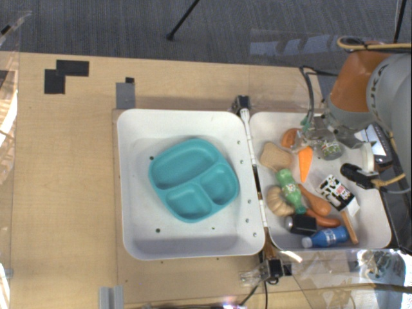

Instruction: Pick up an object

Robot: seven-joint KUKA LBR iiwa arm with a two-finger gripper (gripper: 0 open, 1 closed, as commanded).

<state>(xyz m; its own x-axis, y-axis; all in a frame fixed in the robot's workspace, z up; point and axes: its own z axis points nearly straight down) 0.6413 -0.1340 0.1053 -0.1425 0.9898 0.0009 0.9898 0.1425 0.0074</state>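
At the near edge of the bench, clamps and loose cabling sit just below the seam between the two white bins. The left bin holds one teal divided plate, lying flat and turned at an angle, well apart from the walls.

The right bin is crowded. Along its near wall lies a blue bottle, touching a dark can. Above these rest a tan bread-like piece, a green toy vegetable, and a long orange-brown item crossing beside them. A black-and-white patterned block sits right of centre. Further back lie a tan bread slice, an upright-pointing orange carrot, and a small orange piece near the far wall.

The arm enters from the right, its orange band over the far right corner of that bin, wrist angled down and leftward. The gripper hangs low over the bin's far part, just beside the carrot's top and near a small greenish round object. Its opening cannot be told from this view, nor whether it touches or holds anything.
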